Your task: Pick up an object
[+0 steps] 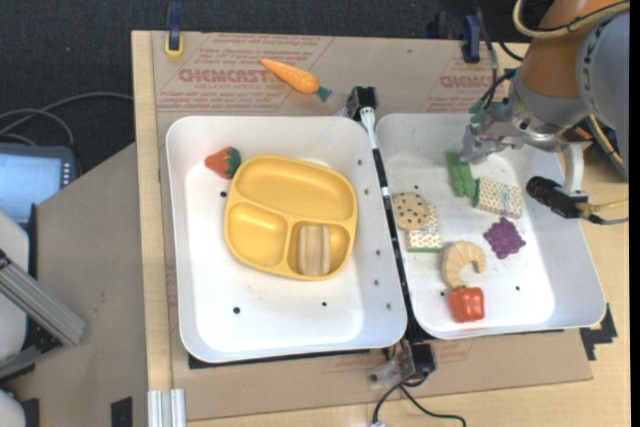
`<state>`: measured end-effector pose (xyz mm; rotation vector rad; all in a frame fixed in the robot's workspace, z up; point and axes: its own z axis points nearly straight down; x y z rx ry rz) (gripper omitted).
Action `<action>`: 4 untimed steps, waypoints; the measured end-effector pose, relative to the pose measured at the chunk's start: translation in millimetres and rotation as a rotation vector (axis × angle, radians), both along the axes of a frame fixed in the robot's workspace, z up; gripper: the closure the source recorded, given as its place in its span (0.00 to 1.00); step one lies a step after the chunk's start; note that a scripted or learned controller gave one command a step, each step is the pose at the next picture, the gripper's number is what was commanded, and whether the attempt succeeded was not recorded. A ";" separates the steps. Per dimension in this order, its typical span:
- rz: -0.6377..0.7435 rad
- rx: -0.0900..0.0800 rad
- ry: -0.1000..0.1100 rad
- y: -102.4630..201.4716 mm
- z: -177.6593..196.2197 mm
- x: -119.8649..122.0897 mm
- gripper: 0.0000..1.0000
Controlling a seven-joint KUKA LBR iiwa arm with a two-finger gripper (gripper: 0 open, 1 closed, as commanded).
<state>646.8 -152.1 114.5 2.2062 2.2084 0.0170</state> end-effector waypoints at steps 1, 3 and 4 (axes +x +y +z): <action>0.000 0.000 0.001 0.0 -0.7 -0.3 0.00; 0.001 0.006 0.020 25.2 -18.7 1.3 1.00; 0.006 0.008 0.014 108.3 76.2 -18.9 1.00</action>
